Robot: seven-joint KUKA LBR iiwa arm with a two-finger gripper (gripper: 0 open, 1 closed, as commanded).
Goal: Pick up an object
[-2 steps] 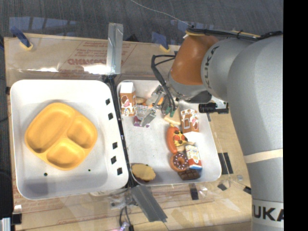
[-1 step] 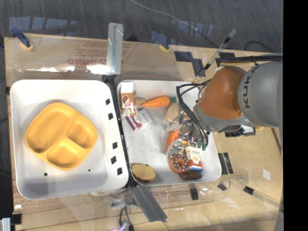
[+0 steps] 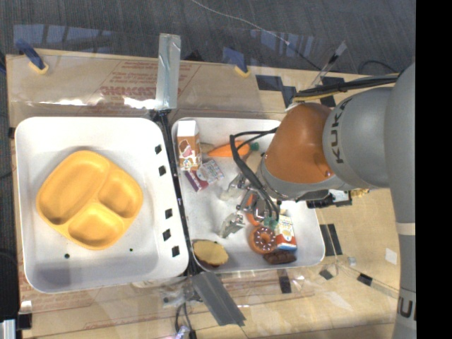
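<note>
My gripper (image 3: 232,207) hangs low over the middle of the right bin (image 3: 311,240), under the orange wrist band. Its two metal fingers (image 3: 230,225) point left and stand apart, open, with only bare bin floor visible between their tips. Around it lie a chocolate doughnut with sprinkles (image 3: 265,239) just to its lower right, a white and blue carton (image 3: 286,230) beside that, a brown bun (image 3: 210,253) at the front, a crumpled wrapper (image 3: 200,174), a small picture box (image 3: 187,152) and an orange carrot (image 3: 227,149) at the back.
The left bin (image 3: 42,274) holds a yellow divided plate (image 3: 88,198). A black divider with tabs (image 3: 172,196) runs between the bins. The arm's bulk covers the right bin's right half. A dark brown item (image 3: 281,258) lies by the front wall.
</note>
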